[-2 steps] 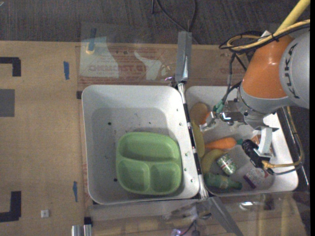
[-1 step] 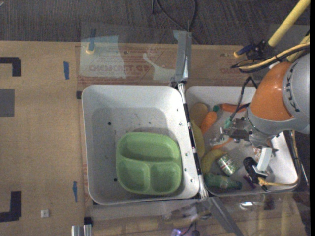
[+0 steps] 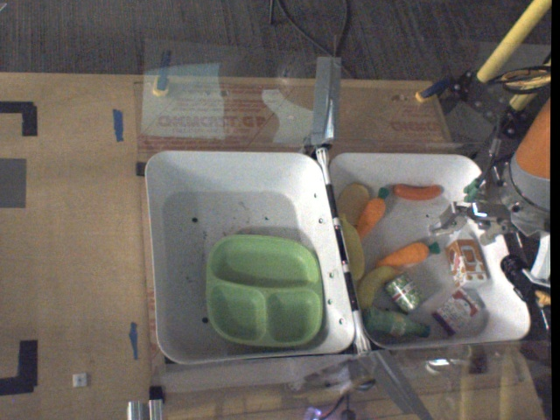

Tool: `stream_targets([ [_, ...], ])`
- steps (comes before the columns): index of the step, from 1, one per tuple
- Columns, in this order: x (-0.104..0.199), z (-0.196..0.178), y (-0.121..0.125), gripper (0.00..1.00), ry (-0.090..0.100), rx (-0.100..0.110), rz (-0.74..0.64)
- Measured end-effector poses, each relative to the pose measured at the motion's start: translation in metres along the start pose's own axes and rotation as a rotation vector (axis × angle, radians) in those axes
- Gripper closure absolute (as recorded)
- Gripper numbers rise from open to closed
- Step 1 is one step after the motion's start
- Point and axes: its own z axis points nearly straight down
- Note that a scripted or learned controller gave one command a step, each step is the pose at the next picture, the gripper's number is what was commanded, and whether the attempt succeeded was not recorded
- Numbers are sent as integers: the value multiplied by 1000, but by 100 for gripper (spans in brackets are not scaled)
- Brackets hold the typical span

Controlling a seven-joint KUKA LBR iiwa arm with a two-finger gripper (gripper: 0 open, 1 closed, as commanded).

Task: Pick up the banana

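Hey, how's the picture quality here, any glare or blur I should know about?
Camera view: soft overall; glare on the clear sheet above the bins; the green tray is crisp enough, while the banana and gripper look slightly blurred, the gripper's shape hard to read.

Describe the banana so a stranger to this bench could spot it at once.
Look in the right white bin, along its left wall beside the divider. The banana lies there lengthwise, a long pale yellow curve. The carrots near it are orange with green tips, and the plate sits in the other bin.
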Motion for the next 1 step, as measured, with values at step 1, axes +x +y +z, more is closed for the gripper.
stream_targets([
  [1, 57, 92, -10, 0, 2, 4, 216],
])
